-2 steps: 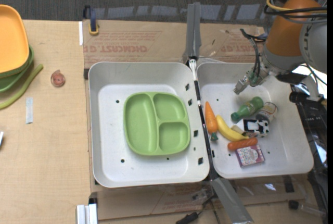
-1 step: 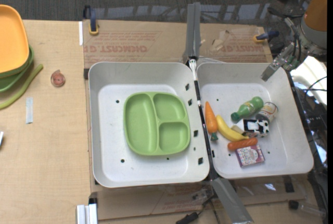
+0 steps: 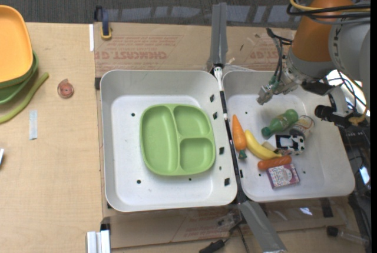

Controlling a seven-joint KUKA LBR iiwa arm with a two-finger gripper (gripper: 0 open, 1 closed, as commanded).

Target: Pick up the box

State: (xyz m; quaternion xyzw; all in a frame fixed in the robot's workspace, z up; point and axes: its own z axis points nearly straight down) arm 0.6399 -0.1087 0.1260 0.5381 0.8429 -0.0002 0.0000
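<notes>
The box (image 3: 283, 175) is a small red and pink carton lying flat near the front of the right bin (image 3: 330, 181). My gripper (image 3: 267, 95) hangs over the back left part of that bin, well behind the box and apart from it. Nothing shows in the gripper. Between the gripper and the box lie a green bottle (image 3: 281, 122), a yellow banana (image 3: 261, 146) and a red sausage-shaped piece (image 3: 274, 162).
An orange carrot (image 3: 238, 132) lies along the right bin's left wall, and a black and white toy (image 3: 290, 142) sits beside the banana. The left bin (image 3: 118, 146) holds a green divided plate (image 3: 178, 139). Orange and green dishes (image 3: 13, 57) sit far left on the bench.
</notes>
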